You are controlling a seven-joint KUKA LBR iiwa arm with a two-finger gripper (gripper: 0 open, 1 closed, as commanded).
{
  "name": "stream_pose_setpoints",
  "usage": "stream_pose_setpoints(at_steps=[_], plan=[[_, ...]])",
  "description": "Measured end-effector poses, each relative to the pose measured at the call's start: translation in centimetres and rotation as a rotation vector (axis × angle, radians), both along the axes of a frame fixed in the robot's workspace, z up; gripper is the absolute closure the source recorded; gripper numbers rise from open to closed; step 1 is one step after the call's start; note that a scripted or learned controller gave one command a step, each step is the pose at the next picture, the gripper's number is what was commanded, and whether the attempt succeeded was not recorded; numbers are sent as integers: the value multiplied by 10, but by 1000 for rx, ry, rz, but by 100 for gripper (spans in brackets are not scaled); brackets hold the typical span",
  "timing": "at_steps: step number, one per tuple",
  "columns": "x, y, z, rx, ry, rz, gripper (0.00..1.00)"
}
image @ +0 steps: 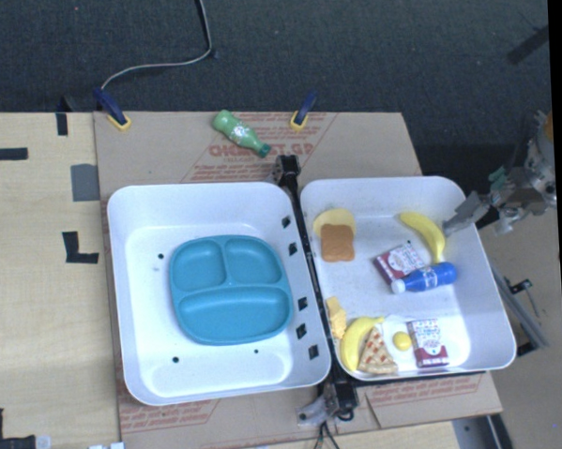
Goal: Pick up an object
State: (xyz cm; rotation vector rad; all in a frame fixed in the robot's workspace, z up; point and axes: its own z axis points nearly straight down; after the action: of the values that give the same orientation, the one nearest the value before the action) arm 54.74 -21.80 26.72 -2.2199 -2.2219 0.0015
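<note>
The right bin point(472, 284) holds several toy items. A yellow banana point(423, 232) lies at its back right, and a brown toast slice point(336, 241) against a yellow piece sits near the divider. In the middle are a blue bottle point(425, 278) and a red-and-white carton point(398, 261). At the front lie a second banana point(354, 336), a waffle wedge point(375, 356), a fried egg point(400, 339) and another carton point(428, 343). My gripper point(473, 210) hangs over the bin's right rim, just right of the back banana, with nothing seen in it.
The left bin point(140, 226) holds a blue divided plate point(231, 289). A green bottle point(241, 134) lies on the cardboard behind the bins. A black clip divider point(300, 255) runs between the bins. Yellow-blue clamps point(112, 108) sit at the cardboard's back edge.
</note>
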Motion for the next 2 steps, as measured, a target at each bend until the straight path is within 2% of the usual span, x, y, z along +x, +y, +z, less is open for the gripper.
stream_pose_setpoints(at_steps=[1, 2], plan=[[68, -5, -103, 1, 2, 1, 0], [35, 71, -177, -4, -10, 0, 0]])
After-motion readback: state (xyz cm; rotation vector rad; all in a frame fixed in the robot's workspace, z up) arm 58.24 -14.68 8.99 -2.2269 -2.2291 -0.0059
